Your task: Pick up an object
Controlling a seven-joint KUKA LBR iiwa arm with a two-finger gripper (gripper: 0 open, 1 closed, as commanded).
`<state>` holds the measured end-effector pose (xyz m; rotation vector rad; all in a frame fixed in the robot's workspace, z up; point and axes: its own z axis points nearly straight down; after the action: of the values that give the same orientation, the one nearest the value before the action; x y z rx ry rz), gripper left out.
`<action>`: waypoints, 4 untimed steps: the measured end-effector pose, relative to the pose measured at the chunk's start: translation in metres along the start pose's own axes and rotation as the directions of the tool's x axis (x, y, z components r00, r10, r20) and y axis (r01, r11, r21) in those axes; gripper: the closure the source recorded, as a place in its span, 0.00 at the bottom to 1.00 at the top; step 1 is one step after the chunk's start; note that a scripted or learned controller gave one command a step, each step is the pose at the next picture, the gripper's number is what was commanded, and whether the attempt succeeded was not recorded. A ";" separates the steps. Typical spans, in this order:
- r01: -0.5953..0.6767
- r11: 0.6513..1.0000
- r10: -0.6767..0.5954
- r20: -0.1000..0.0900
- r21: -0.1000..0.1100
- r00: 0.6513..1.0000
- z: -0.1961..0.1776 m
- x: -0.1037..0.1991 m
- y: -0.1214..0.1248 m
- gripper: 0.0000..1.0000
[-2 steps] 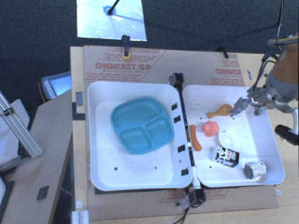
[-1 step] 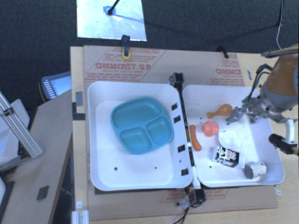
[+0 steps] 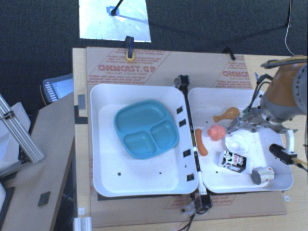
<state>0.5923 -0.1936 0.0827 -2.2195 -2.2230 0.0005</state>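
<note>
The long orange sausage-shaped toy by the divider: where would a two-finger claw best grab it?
Probably across the middle of the long orange sausage-shaped toy, coming straight down from above. It lies flat and narrow, so fingers could close on its two long sides. The wall of the right white bin is close on one side, leaving little room there.

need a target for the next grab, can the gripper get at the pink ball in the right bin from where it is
Probably yes. The gripper hovers in the right bin, just right of the pink ball. Nothing covers the ball; the orange sausage lies close on its left.
</note>
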 end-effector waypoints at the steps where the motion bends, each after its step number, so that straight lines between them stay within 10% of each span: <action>1: 0.000 1.000 0.000 0.002 -0.006 1.000 -0.013 -0.001 0.002 1.00; 4: 0.004 1.000 -0.004 0.002 -0.008 1.000 -0.177 0.007 -0.002 1.00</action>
<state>0.5908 -0.1867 0.2600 -2.2202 -2.2324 -0.0060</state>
